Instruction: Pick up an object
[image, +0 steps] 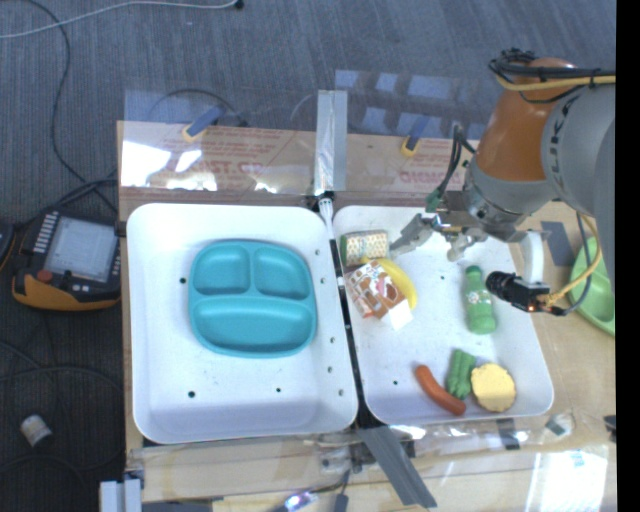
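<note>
My gripper hangs over the far part of the right bin, open, with nothing between its fingers. One fingertip points toward a small tan checkered block at the bin's far left. Just below that block lie a red-and-white snack packet and a yellow banana touching it. A green bottle lies to the gripper's lower right. Along the bin's near edge sit a red sausage, a green vegetable and a yellow round piece.
The left bin holds a teal divided plate. The arm's orange band and grey links stand over the right bin's far right corner. A black cable connector hangs beside the green bottle. A handheld pendant lies on the floor to the left.
</note>
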